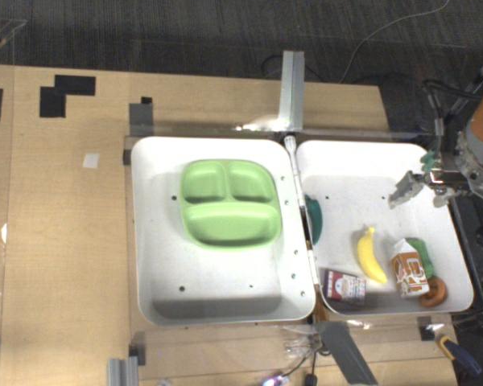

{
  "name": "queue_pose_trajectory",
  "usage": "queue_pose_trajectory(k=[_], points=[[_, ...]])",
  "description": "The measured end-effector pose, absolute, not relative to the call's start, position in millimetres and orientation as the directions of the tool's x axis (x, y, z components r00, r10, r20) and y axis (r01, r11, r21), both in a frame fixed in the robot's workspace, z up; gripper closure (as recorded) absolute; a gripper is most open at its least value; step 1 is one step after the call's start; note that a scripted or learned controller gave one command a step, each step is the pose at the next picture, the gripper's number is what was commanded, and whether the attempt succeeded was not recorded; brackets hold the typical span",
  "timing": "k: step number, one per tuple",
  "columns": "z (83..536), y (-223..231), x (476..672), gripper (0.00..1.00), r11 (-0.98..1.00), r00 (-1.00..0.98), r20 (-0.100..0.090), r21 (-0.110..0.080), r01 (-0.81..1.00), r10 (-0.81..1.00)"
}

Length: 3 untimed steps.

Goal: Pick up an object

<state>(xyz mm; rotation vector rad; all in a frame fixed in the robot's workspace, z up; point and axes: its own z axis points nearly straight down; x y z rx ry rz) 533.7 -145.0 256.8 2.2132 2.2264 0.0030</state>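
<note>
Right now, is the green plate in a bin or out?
In. The green plate lies flat inside the left bin, white walls all around it.

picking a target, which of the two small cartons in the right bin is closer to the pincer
The orange-and-white carton, lying beside the banana's right. The dark maroon carton sits farther from the pincer, at the bin's near-left corner.

We note a robotics lab: a plywood bench (56,240) with black markers (64,93), aluminium framing (292,87), loose cables (402,18), grey carpet (185,6).
</note>
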Motion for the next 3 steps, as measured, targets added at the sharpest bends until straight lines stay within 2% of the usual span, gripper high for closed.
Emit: queue_pose_trajectory(k=[1,2,3], points=[[175.5,-141.1,488.3,0.00,0.052,-0.052,0.000,0.002,0.999,0.999],[91.8,-125.4,519.4,0.00,0.107,-0.107,-0.005,0.017,0.994,0.994],[103.6,-122.3,522.0,1.00,0.109,-0.109,0.000,0.022,0.994,0.994]])
